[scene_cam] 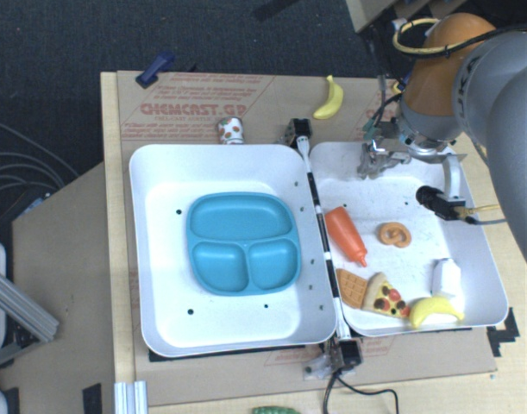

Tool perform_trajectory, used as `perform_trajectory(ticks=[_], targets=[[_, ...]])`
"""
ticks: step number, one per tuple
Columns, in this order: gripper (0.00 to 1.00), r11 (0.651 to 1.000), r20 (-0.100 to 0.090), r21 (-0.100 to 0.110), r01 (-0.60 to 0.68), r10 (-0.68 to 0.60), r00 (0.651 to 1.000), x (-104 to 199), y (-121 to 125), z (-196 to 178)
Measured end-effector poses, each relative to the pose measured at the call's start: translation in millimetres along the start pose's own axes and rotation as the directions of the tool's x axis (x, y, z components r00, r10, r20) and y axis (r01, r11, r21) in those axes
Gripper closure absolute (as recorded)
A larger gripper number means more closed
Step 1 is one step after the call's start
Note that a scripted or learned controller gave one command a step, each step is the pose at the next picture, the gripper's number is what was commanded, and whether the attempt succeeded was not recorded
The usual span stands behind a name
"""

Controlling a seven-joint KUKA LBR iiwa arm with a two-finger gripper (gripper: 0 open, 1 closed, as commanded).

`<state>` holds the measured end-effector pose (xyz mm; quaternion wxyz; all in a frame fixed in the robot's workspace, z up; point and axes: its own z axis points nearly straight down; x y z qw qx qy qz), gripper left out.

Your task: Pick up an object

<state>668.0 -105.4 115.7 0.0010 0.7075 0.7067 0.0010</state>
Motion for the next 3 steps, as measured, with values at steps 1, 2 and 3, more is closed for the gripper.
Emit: perform_trajectory(ticks=[1,2,3], targets=[[1.00,1.000,0.000,-0.002,0.000,0.000,1.000,0.4,0.6,-10.1],[1.00,1.000,0.000,-0.005,0.000,0.000,1.000,0.8,1.2,-20.3],[1.00,1.000,-0.001,0.001,0.002,-0.002,1.000,56.1,-0.6,-120.0]])
